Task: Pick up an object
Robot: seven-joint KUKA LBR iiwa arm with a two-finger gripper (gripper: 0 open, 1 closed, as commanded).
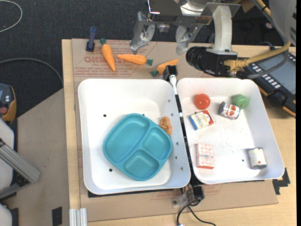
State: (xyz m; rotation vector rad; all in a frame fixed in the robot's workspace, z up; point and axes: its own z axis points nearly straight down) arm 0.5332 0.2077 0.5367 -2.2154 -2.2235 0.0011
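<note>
1. gripper [162, 37] hangs above the cardboard behind the bins, fingers spread wide, nothing between them
2. nearest thing: carrot [133, 59], on the cardboard just below and left of the left finger [141, 36], long axis running left-right, tip toward the left
3. second carrot [108, 56] further left, lying steeply, near a blue peg [91, 38]
4. third carrot piece [167, 66] near the right finger, by the gap between bins
5. left bin [89, 135] with blue plate [137, 146] and right bin [270, 131] with tomato [202, 100] lie well apart, toward the camera
</note>
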